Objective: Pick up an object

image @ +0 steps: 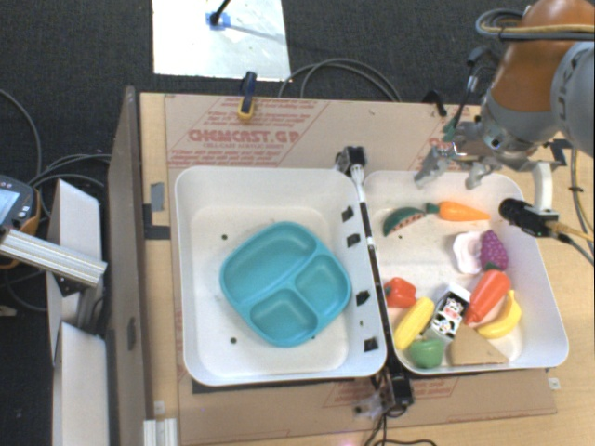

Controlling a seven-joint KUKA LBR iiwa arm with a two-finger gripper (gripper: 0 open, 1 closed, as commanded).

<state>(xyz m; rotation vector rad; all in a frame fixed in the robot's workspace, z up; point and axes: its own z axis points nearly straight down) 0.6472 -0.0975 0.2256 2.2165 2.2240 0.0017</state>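
Your end effector (455,164) hangs over the right bin's (556,323) far rim, fingers spread wide, gripping nothing. The carrot (459,212) lies just below it in that bin, long axis left-right, tip pointing right, touching the watermelon slice (405,218)

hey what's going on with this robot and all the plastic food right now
The arm's gripper hangs open above the far edge of the right bin, holding nothing. Just below it lie a carrot and a watermelon slice, with more toy food, including grapes, a banana and corn, toward the bin's near end. The left bin holds a blue divided plate. Nothing has been picked up yet.
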